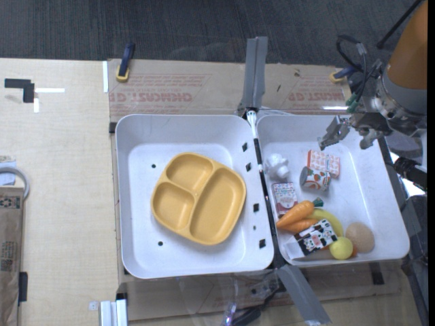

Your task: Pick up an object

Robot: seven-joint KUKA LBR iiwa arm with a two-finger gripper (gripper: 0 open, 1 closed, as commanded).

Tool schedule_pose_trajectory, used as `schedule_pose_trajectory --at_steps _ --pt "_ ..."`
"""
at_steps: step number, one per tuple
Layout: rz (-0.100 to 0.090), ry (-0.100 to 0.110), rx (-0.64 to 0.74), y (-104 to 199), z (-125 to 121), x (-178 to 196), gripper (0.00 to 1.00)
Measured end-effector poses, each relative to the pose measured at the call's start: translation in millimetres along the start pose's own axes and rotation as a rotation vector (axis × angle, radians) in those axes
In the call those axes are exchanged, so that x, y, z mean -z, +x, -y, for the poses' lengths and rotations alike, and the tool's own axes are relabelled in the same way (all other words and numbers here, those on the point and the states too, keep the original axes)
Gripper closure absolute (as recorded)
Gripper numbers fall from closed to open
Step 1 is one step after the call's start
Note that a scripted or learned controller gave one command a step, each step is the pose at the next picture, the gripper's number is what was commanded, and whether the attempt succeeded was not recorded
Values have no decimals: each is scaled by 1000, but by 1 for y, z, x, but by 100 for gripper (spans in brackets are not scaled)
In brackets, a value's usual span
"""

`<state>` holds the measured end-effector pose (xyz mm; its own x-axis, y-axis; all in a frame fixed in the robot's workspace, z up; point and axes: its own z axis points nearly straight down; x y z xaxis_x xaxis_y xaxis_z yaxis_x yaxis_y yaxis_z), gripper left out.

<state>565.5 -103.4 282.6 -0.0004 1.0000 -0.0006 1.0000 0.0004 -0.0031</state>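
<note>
**Gripper spread and empty above the right bin's far side**

Nearest you, along the front of the right bin (401,246), you see a black-and-white patterned carton (317,237) with a yellow lemon (341,248) just beside it and a pale egg-shaped piece (361,236) near the front right corner. Just behind the carton lies a carrot (297,214), touching a yellow banana (329,219). A small red-and-white packet (285,196) sits beside the carrot's far side. Further back you find a red-and-white carton (319,170) and, to its left by the bin wall, a crumpled white item (276,164).

In the left bin (129,182) a yellow divided plate (198,197) lies flat near the middle.

Farthest back, the gripper (350,134) hangs over the right bin's far right part, its two fingers apart with nothing between them, well clear of every object you could pick.
</note>
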Motion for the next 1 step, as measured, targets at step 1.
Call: schedule_pose_trajectory --at_steps 1 --pt "-1 0 158 -14 0 -131 0"
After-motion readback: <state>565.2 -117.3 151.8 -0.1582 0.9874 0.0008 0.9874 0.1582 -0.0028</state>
